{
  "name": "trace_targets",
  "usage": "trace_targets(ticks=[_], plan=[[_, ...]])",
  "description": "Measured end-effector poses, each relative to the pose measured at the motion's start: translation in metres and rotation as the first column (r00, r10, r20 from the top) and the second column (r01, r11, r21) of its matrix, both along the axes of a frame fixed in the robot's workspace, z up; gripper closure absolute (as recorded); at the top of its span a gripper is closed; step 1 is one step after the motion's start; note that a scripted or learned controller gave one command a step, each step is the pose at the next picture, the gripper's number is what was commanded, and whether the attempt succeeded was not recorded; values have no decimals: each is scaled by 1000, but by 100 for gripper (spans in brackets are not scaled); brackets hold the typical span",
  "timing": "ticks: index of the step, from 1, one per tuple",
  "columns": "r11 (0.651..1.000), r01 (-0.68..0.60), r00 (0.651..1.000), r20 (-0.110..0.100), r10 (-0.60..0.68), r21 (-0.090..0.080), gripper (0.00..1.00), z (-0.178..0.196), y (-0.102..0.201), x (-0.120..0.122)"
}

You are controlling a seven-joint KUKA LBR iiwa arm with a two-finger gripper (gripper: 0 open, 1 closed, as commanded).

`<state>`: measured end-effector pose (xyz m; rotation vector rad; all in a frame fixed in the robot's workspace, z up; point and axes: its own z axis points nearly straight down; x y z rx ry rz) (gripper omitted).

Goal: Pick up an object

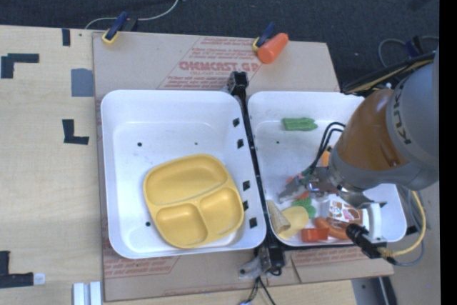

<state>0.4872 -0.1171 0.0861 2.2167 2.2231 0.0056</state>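
The right bin [300,107] holds a green pea pod toy [298,124] near its far side and a pile of small toys at its near edge: a pale yellow piece [289,218], a green piece [303,204], an orange-red piece [315,233] and a white printed packet [340,211]. My gripper [298,186] reaches down into this pile from the right, its dark fingers just above the green and yellow pieces. The arm's orange band [371,136] hides part of the bin.
The left bin [125,125] holds a yellow divided plate [193,200]. An orange clamp [271,48] and a yellow clamp [111,36] sit on the cardboard sheet behind the bins. Black clips run along the divider between the bins [246,153].
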Motion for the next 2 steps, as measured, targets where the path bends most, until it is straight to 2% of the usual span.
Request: trace_targets(ticks=[1,2], plan=[[1000,2,1000,-4,-2,-2,0,0,4,28],[1000,3,1000,-1,-3,-3,100,10,4,29]])
